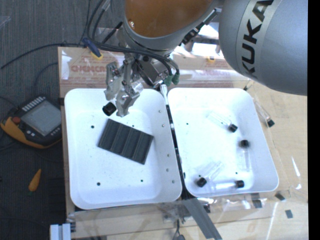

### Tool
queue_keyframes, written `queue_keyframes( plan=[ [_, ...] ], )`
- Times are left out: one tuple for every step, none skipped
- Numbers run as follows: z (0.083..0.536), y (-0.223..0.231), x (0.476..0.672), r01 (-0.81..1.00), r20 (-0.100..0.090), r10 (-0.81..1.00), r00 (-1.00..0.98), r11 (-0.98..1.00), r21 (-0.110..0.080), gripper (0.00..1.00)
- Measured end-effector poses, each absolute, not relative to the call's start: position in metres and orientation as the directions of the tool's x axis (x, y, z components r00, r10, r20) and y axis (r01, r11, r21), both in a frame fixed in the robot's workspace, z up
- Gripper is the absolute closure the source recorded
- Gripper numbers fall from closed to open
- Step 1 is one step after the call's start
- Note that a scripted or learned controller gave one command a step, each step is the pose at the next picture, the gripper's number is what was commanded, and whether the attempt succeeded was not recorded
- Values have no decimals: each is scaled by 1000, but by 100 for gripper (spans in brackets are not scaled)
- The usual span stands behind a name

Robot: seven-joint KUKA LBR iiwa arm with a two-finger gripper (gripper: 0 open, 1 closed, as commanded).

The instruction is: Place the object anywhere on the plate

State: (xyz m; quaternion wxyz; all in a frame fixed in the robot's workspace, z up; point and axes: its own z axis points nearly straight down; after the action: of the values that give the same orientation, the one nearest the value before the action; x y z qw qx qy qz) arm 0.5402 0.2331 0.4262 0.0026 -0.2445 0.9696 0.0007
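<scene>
Near edge, right shallow white bin (271, 170): two clear plastic vials with black caps lie at the near wall, one angled (209, 172) and one flat along the wall (225, 185). A third clear vial (243, 156) lies by the right wall, black cap at its far end. A fourth (221, 119) sits further back, cap pointing near-right. All four are apart from each other.

Left shallow white bin (70, 149): the dark grey ribbed rectangular plate (125, 141) lies flat mid-bin, turned a little off square, ribs running across its short side. Nothing is on it.

Task object: a small clear vial with a black cap (108, 108), same type as those in the right bin. The cap is a short black cylinder. The clear body is hard to make out against the metal. It is above the far part of the left bin, just beyond the plate's far-left corner, off the plate.

The silver two-finger gripper (120, 108) points down there. Its fingers (124, 100) look narrow and pinched on the vial body, cap sticking out to the left.

Behind that are the arm's orange band (165, 9) and the grey KUKA arm link (265, 34) coming in from the right. Grey teach pendant with orange edge (37, 120) sits left of the bench.
</scene>
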Motion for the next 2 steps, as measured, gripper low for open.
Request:
queue_keyframes(
  plan=[
    [434, 233, 653, -728, -6, -728, -686, 686, 0, 100],
    [435, 222, 607, -948, -4, -948, -318, 318, 0, 100]
  ],
)
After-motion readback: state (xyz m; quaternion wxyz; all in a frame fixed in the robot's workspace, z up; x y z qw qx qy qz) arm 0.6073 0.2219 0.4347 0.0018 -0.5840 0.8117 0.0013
